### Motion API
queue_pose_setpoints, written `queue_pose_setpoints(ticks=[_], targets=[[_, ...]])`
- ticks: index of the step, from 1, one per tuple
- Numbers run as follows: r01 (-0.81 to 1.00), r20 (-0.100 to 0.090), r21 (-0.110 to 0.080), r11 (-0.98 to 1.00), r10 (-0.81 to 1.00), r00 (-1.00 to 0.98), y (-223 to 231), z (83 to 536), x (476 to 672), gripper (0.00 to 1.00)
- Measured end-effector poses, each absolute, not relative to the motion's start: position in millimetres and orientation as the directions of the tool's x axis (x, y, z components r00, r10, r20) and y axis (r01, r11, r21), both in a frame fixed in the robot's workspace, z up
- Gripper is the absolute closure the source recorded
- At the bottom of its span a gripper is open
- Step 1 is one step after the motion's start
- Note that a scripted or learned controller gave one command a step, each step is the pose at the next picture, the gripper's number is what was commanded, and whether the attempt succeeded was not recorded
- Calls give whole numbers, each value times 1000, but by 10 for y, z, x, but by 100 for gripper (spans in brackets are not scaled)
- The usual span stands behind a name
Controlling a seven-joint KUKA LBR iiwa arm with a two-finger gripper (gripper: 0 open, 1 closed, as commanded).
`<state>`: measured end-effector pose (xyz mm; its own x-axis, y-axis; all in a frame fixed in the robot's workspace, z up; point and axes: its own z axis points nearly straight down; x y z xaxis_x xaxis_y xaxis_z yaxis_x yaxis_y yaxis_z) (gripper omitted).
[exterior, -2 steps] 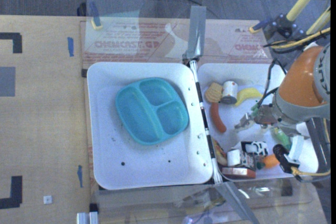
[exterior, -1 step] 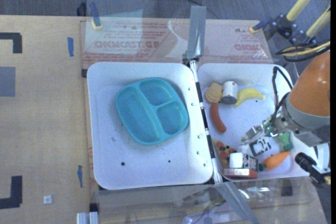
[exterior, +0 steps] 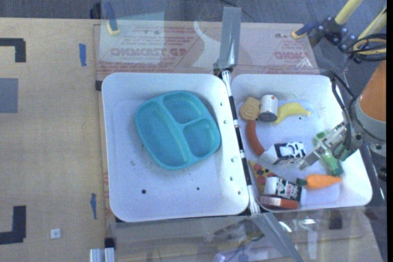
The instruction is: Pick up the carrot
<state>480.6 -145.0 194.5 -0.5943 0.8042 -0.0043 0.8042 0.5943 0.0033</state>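
The carrot [exterior: 323, 181] is a small orange toy with a dark green tip. It lies flat near the front right corner of the right bin [exterior: 353, 193]. My gripper [exterior: 313, 151] hangs just above and behind it, over the right part of that bin. It is open, with nothing between its fingers. A small green piece [exterior: 332, 164] sits between the gripper and the carrot.
The right bin also holds a black-and-white toy [exterior: 289, 151], a red sausage [exterior: 253, 137], a yellow banana [exterior: 292, 110], a can [exterior: 268, 107], a cookie [exterior: 249, 108] and a packet [exterior: 282, 191]. In the left bin [exterior: 123, 193] lies a blue divided plate [exterior: 178, 129].
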Motion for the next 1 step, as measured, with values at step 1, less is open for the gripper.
queue_pose_setpoints(ticks=[1], targets=[[723,-5,3,691,723,-691,-1503,1761,5042,0]])
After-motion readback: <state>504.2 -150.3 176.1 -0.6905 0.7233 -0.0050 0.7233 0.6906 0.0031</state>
